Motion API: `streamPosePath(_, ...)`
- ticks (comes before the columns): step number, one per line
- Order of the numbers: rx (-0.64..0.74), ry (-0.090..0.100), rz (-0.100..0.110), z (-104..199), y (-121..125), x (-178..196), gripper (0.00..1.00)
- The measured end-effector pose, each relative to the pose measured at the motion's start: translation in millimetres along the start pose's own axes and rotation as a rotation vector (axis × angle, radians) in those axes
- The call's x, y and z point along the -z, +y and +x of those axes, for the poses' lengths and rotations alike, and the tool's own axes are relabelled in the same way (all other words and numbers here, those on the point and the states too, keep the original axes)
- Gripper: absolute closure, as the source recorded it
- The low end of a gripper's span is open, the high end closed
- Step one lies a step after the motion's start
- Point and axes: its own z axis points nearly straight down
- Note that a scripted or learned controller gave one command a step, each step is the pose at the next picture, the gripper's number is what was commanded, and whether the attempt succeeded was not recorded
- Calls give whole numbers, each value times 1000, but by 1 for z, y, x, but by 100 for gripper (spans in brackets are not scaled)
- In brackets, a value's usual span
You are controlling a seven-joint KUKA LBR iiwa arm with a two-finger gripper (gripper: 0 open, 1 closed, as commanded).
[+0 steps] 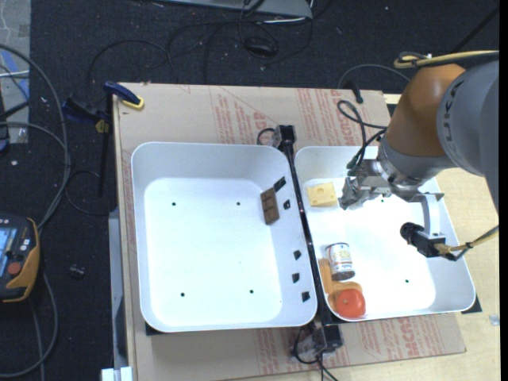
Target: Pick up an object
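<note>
White plastic bins sit side by side on a brown cardboard-topped bench (pixel 238 101) — the left bin (pixel 159 165) and the right bin (pixel 452 292), meeting along a dark divider (pixel 300 213).

In the right bin, a small can (pixel 341 261) lies near the left wall, tipped on its side or leaning; its long axis runs roughly toward and away from the camera, with the pale lid end pointing to the far side. Just in front of it, touching or nearly so, a red tomato (pixel 348 301) rests in the near left corner, beside an orange strip (pixel 326 277) along the wall. A yellow cheese block (pixel 321 194) lies flat near the far left corner, well apart from the can.

In the left bin, a brown bar (pixel 270 207) lies close to the right wall, its long axis running near to far, slightly tilted.

The gripper (pixel 355 194) hangs over the far part of the right bin, just right of the cheese — the arm (pixel 429 117), with its orange band, covers it from above. I cannot tell how far the jaws are parted, nor whether anything is between them. A black fitting (pixel 421 239) with a cable sits over the bin's right side.
</note>
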Motion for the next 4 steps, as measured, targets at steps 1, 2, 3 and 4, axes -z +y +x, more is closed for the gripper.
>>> streamPosePath(1, 0, 0, 0, -4, -6, 47, 100)
streamPosePath(2, 0, 0, 2, -4, -6, 75, 100)
streamPosePath(3, 4, 2, 4, 48, -5, 66, 100)
streamPosePath(4, 4, 2, 5, 98, -4, 60, 100)
